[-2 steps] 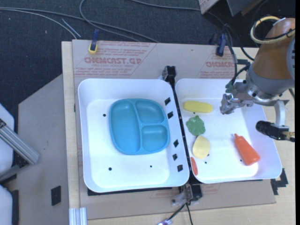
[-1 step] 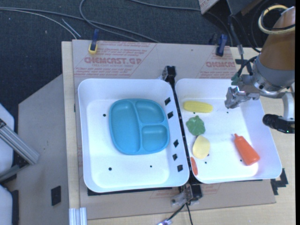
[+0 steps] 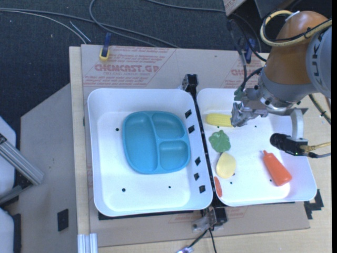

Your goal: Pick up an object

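Claw (image 3: pixel 238 116) state: cannot tell; low in right bin (image 3: pixel 295 191), touching yellow banana (image 3: pixel 218 120). Bench board (image 3: pixel 131 62) around bin; dark carpet (image 3: pixel 42 30) beyond.

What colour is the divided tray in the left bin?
The divided tray is light blue, plain with no pattern, seen clearly in the camera view.
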Robot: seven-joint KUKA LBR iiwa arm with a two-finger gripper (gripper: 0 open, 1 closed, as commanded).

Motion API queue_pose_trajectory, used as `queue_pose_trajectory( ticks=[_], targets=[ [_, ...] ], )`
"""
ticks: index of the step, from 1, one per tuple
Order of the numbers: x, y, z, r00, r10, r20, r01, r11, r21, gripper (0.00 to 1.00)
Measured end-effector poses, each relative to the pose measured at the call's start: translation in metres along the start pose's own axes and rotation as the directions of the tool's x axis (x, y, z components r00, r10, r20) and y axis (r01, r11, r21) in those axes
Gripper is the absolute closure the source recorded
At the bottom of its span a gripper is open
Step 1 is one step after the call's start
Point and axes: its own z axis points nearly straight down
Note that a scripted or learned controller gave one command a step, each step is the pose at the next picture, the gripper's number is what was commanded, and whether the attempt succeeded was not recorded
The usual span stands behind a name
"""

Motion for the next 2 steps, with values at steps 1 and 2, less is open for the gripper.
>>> queue_pose_trajectory(
  ticks=[1, 2],
  targets=[
    [0.052, -0.013, -0.008, 1.000, 0.000, 0.000, 0.000, 1.000, 0.000, 1.00],
    [0.103, -0.011, 0.003, 1.000, 0.002, 0.002, -0.002, 1.000, 0.001, 1.00]
  ],
)
